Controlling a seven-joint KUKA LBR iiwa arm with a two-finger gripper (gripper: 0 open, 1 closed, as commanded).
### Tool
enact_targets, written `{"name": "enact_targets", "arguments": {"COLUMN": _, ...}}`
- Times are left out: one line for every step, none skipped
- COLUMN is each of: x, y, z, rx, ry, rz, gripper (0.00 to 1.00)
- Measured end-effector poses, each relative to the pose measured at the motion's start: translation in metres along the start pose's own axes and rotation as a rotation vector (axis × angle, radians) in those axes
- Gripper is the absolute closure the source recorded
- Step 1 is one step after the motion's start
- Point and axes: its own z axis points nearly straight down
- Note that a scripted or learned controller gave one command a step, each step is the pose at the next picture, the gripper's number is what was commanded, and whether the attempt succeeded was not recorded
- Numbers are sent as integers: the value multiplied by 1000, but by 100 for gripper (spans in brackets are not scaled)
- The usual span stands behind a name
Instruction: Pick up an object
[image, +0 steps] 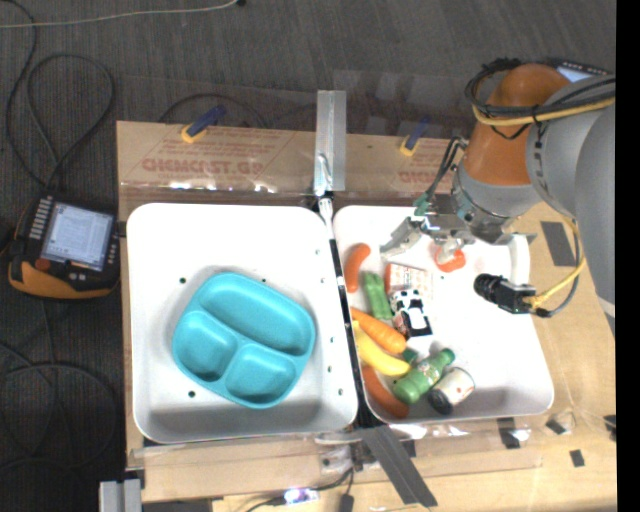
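faint red print on cardboard (205, 165) behind the bins is unreadable; end effector (432, 232) grip state unclear.

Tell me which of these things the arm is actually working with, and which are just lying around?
Part of the job:
- claw, over the right bin
- toys there: carrot, banana, green bottle, small orange piece

Lying about:
- blue divided plate in the left bin
- handheld controller on the floor
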Motion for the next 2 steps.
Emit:
{"name": "enact_targets", "arguments": {"x": -17, "y": -31, "z": 80, "rx": -23, "ry": -7, "rz": -62, "gripper": 0}}
{"name": "enact_targets", "arguments": {"x": -17, "y": -30, "z": 72, "rx": -22, "ry": -6, "rz": -62, "gripper": 100}}
